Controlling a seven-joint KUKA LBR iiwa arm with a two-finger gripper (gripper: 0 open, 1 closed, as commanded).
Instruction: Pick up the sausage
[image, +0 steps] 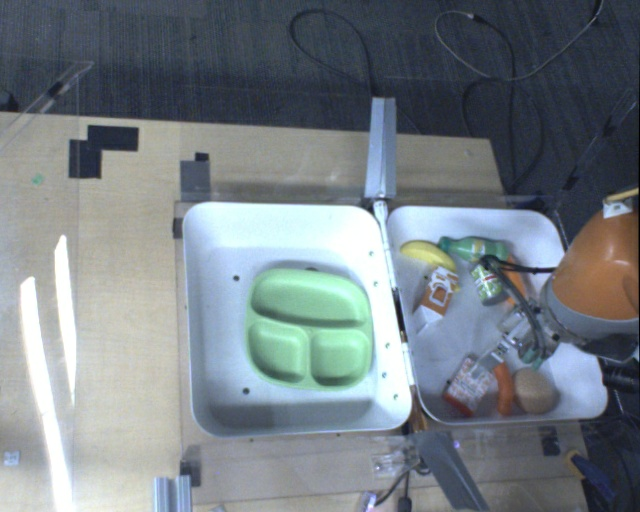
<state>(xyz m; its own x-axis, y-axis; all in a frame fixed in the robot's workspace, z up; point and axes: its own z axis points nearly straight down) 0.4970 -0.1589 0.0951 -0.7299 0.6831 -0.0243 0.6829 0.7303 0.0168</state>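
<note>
The sausage (503, 389) is a short reddish-orange stick lying near the front edge of the right bin (440, 400). It rests between a red and white packet (467, 382) and a brown rounded lump (535, 391). My gripper (522, 338) hangs over the right part of that bin, just behind the sausage and slightly to its right. Nothing is visibly held in it. The orange band of the arm (600, 265) covers the bin's right rim.
The right bin also holds a banana (428, 254), a green bottle (475, 247), a green can (489, 283) and an orange and white carton (435, 295). The left bin (215, 300) holds a green compartment tray (309, 326).
</note>
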